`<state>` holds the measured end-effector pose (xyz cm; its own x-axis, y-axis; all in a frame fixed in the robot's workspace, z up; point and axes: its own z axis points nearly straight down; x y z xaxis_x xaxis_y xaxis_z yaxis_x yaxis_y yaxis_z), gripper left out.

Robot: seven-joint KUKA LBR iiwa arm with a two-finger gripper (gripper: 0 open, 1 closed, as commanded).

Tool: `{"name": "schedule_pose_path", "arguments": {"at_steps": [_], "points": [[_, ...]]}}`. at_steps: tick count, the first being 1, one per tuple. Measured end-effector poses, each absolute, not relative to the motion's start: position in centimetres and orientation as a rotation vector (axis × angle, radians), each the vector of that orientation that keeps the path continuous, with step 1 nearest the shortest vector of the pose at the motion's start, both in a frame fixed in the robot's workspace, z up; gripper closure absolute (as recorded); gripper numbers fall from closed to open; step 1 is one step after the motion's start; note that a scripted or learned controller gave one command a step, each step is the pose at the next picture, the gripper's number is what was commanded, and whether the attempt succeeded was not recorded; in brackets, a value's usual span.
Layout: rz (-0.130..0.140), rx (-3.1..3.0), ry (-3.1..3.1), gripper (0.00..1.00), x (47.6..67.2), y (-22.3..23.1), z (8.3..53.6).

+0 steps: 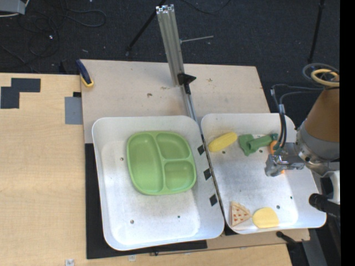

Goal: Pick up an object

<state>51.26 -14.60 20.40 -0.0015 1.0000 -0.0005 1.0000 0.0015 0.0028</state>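
Right bin [310,218] is your landmark. The gripper [275,165] sits low over its right-centre floor, just below the green piece's orange tip. You can't tell how the hand stands, the view is too coarse there, and nothing reads as held.

Pickable things: a corn cob [222,142] at the bin's top left, a green piece [255,143] along the top middle, a pizza slice [239,213] at the bottom left, and a yellow lump [265,218] just beside the slice.

They all look like small toy food, so probably light, stiff and a bit slick. Nearest to your gripper is the green piece; take it across its narrow middle. The slice lies flat and would be hard to pinch.

No brands, labels or writing can be read anywhere.
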Motion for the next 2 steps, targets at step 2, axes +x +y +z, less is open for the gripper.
{"name": "schedule_pose_path", "arguments": {"at_steps": [2], "points": [[0.0,2.218,2.229,1.0,51.6,-9.9,25.9]]}}
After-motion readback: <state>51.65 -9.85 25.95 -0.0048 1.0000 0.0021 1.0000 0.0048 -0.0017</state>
